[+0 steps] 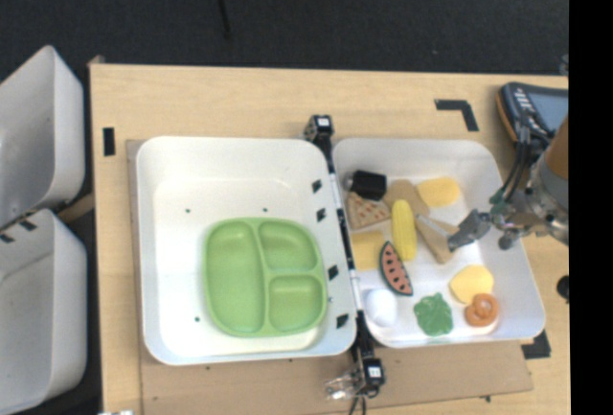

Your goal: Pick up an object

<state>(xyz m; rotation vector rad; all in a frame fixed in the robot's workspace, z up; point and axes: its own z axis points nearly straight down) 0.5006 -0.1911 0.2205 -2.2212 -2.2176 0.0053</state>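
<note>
The right bin (479, 154) holds several toy foods: a black block (369, 182), a brown waffle piece (365, 210), a yellow corn cob (403, 229), a yellow cheese block (438, 192), a tan wedge (433, 237), a watermelon slice (396, 267), a white egg (381, 306), green broccoli (433, 314), a yellow lemon (471, 284) and an orange ring (483, 310). My gripper (488, 229) hangs over the bin's right side, just right of the tan wedge and above the lemon. Its fingers look spread open, with nothing between them.
The left bin (163, 212) carries a green divided plate (265, 276). A dark device (529, 108) lies on the bench at the back right. The arm (551, 188) comes in over the right bin's far edge.
</note>
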